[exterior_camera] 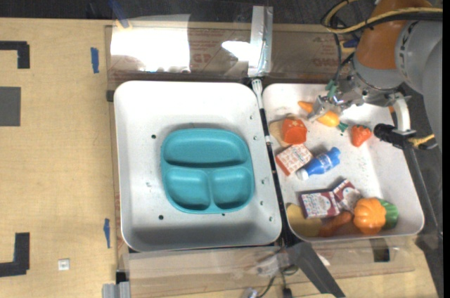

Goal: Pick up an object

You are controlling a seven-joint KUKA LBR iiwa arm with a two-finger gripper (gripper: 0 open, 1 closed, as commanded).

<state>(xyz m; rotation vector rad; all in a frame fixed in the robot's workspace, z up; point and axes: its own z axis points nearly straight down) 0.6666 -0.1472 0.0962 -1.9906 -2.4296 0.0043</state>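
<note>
The objects heaped in the right bin (411, 184) are my choice, and I take them from largest to smallest. The teal divided tray (207, 170) fills the middle of the left bin (133, 149); it looks stiff, wide and flat, and I judge it a poor fit for two fingers. In the right bin, near its front edge, the orange pumpkin (370, 214) looks round and smooth, likely to slip unless taken across its middle. Beside it the red-and-white packet (325, 203) seems light and crushable. Toward the middle, the blue-and-white bottle (322, 163) looks rigid; I would close across its narrow body. The orange cup (294, 129) lies closer to the bins' shared wall. My claw (330, 101) hangs at the back edge, by the small yellow piece (328, 119) and the small orange piece (305, 107); I cannot tell how wide it stands or whether it has anything.
</note>
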